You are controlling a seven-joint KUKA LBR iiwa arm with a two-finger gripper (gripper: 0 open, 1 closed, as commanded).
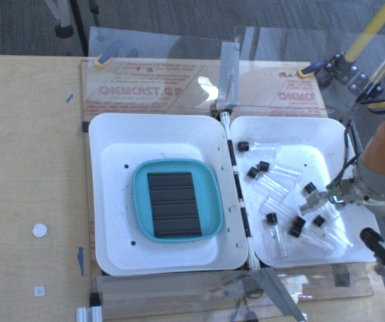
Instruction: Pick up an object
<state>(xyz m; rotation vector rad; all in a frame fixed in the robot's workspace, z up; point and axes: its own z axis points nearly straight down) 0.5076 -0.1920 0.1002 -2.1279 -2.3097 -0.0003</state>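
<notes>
I saw my pincer (321, 198) low in the right bin (293, 129) among clear vials (278, 180) (black caps); I could not tell its grip. A teal tray (209, 203) sat left.

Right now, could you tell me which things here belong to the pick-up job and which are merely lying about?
For the job:
- clear vials with black caps in the right bin
- gripper above them

Lying about:
- teal tray in the left bin
- white disc on the bench
</notes>
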